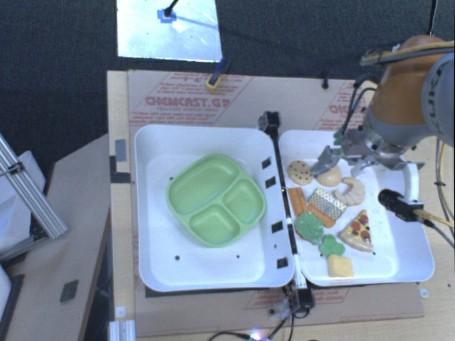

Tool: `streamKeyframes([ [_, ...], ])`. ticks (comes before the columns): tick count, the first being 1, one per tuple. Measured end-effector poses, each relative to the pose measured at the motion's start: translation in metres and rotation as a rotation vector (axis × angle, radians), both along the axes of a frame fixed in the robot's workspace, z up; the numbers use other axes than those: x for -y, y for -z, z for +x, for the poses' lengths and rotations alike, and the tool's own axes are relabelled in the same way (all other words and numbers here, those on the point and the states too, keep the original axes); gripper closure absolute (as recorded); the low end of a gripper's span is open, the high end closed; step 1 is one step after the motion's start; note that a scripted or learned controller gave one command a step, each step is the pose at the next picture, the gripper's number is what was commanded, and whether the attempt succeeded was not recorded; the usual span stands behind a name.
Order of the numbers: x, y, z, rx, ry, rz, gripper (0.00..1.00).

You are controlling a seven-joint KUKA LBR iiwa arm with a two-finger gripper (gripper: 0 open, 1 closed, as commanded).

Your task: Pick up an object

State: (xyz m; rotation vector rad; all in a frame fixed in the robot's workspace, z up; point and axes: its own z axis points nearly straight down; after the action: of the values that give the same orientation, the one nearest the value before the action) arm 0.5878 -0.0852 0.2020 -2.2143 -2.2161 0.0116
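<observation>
- Dark cloth is backing the worktop (117, 261), which is carrying two white bins side by side: the right bin (412, 261) is holding toy food, and the left bin (153, 261), well away from the gripper (340, 163), is holding a green divided plate (215, 199).
- Reaching in from the right, the arm (409, 84) is bending down over the right bin's far end, its orange band sitting above the wrist.
- Whether the gripper is spread or closed I cannot tell from this angle; nothing is visibly sitting in it.
- Judging by this, the approach step is in hand, with no grasp made yet.
- Closest candidates are lying just below the gripper: a tan round piece (328, 177) almost under it, a cookie (300, 171) just to its left, and a shrimp (351, 190) beside them.
- Next, the move is probably calling for a straight descent onto one piece, centred so neighbours are not nudged.
- Further off, a grater (327, 204), pizza slice (357, 231), broccoli (309, 227) and cheese block (340, 266) are crowding together.
</observation>
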Motion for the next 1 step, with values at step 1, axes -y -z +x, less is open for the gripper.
streamKeyframes([
  [1, 0.0000, -0.0065, 0.0028, 0.013, -0.002, -0.001, 0.00],
])
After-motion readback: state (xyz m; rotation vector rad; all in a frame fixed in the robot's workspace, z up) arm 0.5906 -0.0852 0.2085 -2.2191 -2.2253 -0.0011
